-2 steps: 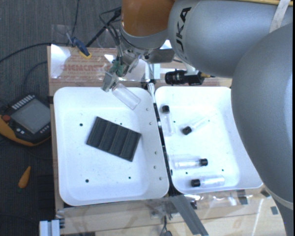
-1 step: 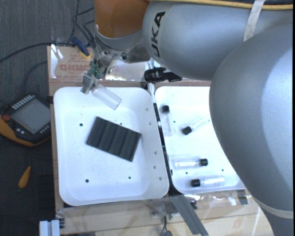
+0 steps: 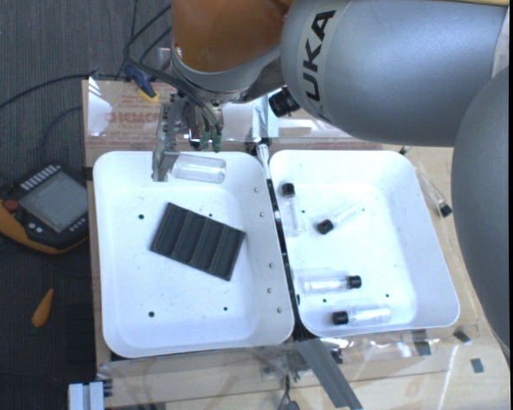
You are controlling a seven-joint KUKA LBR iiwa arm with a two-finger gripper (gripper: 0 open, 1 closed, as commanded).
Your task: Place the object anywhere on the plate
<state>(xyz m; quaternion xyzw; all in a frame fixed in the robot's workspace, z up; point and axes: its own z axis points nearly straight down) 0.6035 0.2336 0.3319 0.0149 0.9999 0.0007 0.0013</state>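
clear vial [image 3: 198, 170] just beside hand [image 3: 185, 143], not gripped, dark plate [image 3: 197, 241] apart

The grey arm [image 3: 385, 58] bears the black letters "UKA", part of its brand name.

Four capped vials [image 3: 328, 282] in right bin [image 3: 427, 229], handheld pendant [image 3: 43, 207]

A single fixed camera is set above the bench, looking down at a slant. Both white bins are taken in whole: the left bin [image 3: 120, 314] toward nine o'clock, the right bin [image 3: 410, 229] toward three o'clock. The arm [image 3: 385, 49] is seen close up, entering from one o'clock.
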